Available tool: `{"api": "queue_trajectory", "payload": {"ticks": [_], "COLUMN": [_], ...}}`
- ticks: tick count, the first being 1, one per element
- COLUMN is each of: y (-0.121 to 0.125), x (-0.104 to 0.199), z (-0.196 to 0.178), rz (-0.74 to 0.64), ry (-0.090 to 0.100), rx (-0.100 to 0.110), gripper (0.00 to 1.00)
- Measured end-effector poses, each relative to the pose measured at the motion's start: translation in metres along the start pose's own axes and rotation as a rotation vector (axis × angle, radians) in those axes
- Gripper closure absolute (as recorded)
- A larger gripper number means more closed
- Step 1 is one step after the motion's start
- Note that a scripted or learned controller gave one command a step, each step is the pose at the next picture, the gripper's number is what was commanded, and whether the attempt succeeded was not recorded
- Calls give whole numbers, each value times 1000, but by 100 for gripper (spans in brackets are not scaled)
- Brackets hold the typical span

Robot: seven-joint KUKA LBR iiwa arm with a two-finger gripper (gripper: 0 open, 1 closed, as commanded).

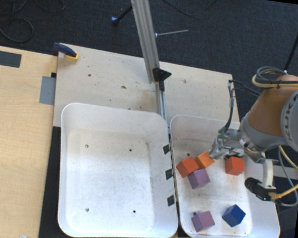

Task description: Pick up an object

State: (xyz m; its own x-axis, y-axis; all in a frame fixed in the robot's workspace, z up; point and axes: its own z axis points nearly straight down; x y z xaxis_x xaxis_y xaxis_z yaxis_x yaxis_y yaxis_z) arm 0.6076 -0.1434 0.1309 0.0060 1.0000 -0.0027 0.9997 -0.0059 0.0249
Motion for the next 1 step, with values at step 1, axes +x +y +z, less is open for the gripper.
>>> {"api": "queue_trajectory", "payload": {"ticks": [1], "y": [3], "x": [5], "z": [-44], "rz": [-7], "ry": [3], "rx": [23], "gripper": [100]}}
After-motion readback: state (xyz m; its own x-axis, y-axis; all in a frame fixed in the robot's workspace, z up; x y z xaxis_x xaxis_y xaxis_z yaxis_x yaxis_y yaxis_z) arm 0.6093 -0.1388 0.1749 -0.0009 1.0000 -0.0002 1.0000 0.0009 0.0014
